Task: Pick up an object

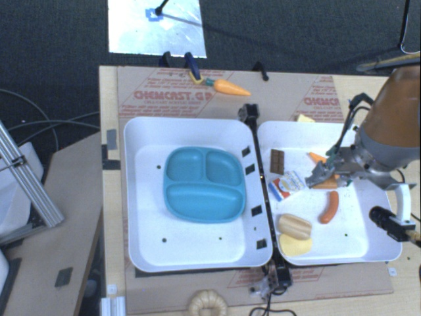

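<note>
"CHEMCAST" lettering (172, 95) on board (289, 84) behind bins (197, 127).

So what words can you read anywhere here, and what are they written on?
"CHEMCAST" in red, repeated, on the brown board under the bins; the small line beneath it is too blurred to read.
The small red, white and blue packet in the right bin has print too small to read.

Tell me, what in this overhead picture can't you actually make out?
- Pincer, camera view: too small and blurred to tell whether it grips anything.
- Orange piece in the right bin: partly covered by the arm.
- Small packet: print too small to read.
- Ring-shaped thing: cut off by the bottom edge.
- Arm: cut off by the right edge.
</note>
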### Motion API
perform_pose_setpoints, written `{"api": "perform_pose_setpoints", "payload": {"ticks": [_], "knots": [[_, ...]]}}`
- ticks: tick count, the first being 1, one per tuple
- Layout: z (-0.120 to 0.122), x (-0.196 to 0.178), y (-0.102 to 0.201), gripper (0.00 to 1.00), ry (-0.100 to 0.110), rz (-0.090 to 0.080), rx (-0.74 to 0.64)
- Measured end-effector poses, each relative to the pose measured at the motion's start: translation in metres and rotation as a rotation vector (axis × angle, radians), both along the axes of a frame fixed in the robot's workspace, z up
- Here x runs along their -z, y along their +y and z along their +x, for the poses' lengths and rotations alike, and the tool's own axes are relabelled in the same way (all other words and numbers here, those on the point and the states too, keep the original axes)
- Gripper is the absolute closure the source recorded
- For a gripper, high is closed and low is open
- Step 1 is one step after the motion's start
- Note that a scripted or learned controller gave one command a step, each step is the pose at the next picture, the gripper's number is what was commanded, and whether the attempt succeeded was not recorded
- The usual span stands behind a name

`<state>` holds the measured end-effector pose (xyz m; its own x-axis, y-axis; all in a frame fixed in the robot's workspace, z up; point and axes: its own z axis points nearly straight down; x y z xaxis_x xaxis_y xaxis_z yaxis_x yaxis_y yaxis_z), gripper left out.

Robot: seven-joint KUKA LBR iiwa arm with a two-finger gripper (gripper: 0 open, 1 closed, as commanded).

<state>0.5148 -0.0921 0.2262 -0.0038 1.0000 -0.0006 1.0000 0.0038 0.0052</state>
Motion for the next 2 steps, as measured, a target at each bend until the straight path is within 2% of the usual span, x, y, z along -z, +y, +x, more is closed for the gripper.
{"api": "perform_pose_setpoints", "payload": {"ticks": [1, 2], "knots": [[0.023, 0.007, 0.058, 1.0, 0.003, 0.003, -0.007], [0.049, 0.011, 0.1, 1.0, 0.002, 0.002, -0.006]]}}
